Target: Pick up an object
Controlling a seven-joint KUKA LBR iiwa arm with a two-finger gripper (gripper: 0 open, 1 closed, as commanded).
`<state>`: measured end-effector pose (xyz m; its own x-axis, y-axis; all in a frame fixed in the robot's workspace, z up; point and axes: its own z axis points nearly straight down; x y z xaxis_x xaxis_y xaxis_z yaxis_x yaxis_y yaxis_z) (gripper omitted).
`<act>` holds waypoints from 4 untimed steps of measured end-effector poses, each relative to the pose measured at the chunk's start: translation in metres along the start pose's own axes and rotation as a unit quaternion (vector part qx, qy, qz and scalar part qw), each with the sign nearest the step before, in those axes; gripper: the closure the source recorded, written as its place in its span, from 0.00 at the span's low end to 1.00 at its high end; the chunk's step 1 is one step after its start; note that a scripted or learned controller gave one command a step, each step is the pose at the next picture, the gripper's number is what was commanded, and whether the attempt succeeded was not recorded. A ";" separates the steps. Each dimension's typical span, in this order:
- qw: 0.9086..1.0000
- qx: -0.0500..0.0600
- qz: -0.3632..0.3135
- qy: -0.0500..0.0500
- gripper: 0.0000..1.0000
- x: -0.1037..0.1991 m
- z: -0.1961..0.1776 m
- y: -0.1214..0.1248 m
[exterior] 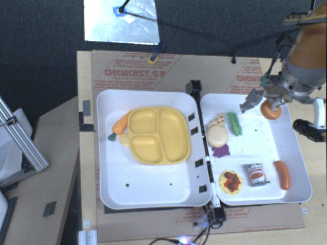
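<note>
My gripper [260, 106] hangs over the far part of the right bin [294, 152] with its fingers spread apart and nothing between them. A round orange thing [271, 111] lies just below the right finger; I cannot tell whether they touch. In the same bin lie a green pod [234, 123], a cream bun [216, 134], a purple scrap [220, 151], a small pizza [231, 182], a red-labelled can [256, 174] and an orange sausage [282, 174].
The left bin [148, 188] holds a yellow divided plate [156, 135] with a carrot [121, 122] against its left rim. A ridge [200, 137] with black clips separates the two bins. The near right floor of the right bin is bare white.
</note>
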<state>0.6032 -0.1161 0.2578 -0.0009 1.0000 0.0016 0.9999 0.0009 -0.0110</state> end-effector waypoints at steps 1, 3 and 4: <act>1.000 -0.006 -0.001 -0.001 0.00 0.000 -0.007 0.002; 1.000 -0.005 0.000 -0.001 0.00 -0.008 0.082 0.000; 1.000 -0.004 0.000 0.000 0.00 -0.006 0.127 -0.007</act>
<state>0.5950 -0.1216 0.1304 -0.0008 1.0000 0.0007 1.0000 0.0008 -0.0023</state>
